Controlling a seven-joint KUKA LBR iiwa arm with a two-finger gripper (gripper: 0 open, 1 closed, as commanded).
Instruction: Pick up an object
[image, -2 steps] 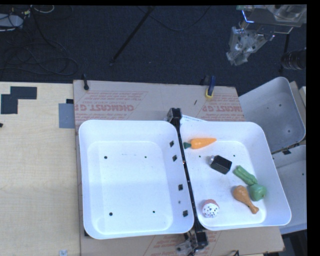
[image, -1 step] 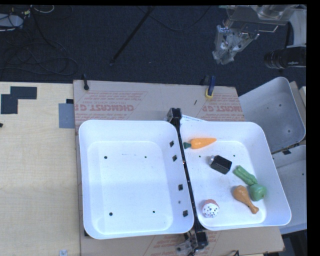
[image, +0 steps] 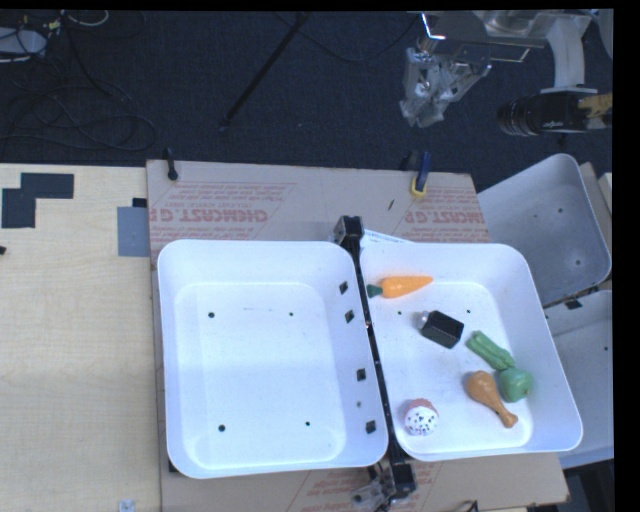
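Note:
My gripper (image: 428, 100) hangs high at the top of the camera view, above and behind the right bin (image: 545, 300); nothing shows between its fingers. In that bin lie an orange carrot (image: 403, 286) near the back left, a small black block (image: 441, 328) in the middle, a green toy (image: 501, 362) to its right, a tan drumstick-shaped toy (image: 490, 396) below that, and a white ball with red spots (image: 421, 418) at the front left.
The left bin (image: 180, 330) sits beside the right one, joined by a black divider (image: 362, 340). Both rest on a cardboard sheet (image: 260, 205). A yellow and blue clamp (image: 420, 176) holds the sheet's far edge. A grey panel (image: 565, 215) stands right.

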